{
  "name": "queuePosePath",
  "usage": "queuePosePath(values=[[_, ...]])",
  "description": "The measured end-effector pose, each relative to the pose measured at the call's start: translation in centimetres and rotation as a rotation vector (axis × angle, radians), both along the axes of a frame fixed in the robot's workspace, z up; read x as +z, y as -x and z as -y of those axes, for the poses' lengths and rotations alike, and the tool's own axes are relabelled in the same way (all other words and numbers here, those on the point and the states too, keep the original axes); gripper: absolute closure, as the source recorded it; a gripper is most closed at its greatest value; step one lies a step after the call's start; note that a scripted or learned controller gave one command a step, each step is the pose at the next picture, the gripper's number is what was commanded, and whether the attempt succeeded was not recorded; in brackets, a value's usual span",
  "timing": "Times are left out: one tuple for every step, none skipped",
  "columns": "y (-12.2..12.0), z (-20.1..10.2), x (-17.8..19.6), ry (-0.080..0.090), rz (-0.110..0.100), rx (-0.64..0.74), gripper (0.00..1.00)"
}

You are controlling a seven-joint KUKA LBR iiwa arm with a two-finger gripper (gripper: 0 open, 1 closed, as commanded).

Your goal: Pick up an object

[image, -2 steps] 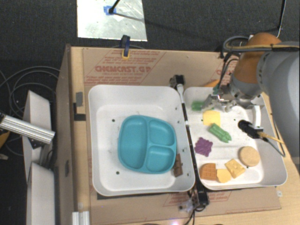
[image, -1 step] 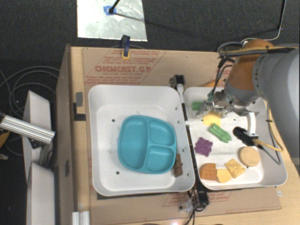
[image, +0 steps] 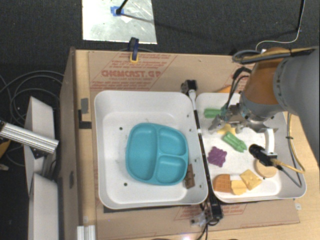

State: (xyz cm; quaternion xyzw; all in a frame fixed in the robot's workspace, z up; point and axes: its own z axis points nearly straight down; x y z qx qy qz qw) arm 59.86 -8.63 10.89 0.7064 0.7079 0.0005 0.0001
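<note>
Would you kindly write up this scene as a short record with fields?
left bin: left shallow white bin holds a turquoise divided plastic plate, a small brown piece
right bin: right shallow white bin holds a purple knobbly toy, a green ridged piece, a tan wedge block
hand: robot's hand low over right bin's upper left
grasp: cannot tell

The brown paper-faced sheet (image: pixel 165 66) bears large red letters near its far edge that read "CHEMCAST GP". Smaller red lines printed above and beside that name are too fine to read.
</note>
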Motion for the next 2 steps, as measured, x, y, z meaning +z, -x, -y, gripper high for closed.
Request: queuePosePath(values=[[-2.2,2.0,-2.5,0.001,0.001,-0.002,0.0],[4.1,3.0,-2.5,0.0,-0.005,-0.003,0.0]])
